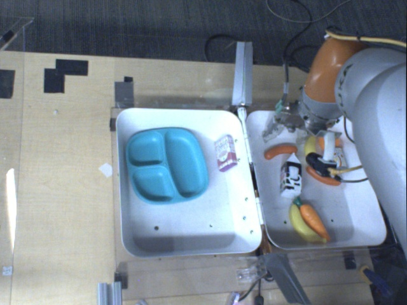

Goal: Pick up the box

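My gripper (286, 121) over right bin (356, 234) back-left corner; grip state: cannot tell. One box (225, 152) in left bin (191, 234), beside one blue divided plate (167, 164). Right bin: one hot dog (280, 150), one banana (301, 224), one carrot (313, 220), one black-white carton (292, 177).

A pale wooden bench (57, 189) fills most of the scene, with black square markers (63, 75) near its far left corner. Beyond it lies dark grey carpet (127, 11), where a thin black cable (289, 8) loops.
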`<action>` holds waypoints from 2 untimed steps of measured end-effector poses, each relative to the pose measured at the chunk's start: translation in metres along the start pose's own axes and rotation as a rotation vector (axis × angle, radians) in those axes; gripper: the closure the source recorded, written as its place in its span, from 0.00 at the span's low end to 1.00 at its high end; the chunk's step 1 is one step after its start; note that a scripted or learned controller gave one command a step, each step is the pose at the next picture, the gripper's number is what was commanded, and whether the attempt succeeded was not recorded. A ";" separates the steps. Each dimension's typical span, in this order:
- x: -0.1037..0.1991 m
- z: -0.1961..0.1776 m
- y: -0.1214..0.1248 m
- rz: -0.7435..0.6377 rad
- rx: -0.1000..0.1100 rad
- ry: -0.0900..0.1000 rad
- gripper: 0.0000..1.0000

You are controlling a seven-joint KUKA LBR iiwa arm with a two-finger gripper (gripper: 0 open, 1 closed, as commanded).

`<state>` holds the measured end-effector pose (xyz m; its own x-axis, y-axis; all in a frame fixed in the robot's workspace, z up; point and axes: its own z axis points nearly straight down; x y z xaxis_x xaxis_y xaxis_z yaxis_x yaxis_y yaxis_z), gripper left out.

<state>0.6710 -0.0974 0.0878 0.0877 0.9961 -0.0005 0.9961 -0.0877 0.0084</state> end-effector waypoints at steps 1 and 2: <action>0.002 -0.014 0.003 -0.006 -0.008 0.001 1.00; 0.064 -0.143 -0.005 -0.136 -0.001 0.001 1.00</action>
<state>0.6703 -0.0330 0.2309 -0.0486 0.9988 -0.0003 0.9988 0.0486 0.0089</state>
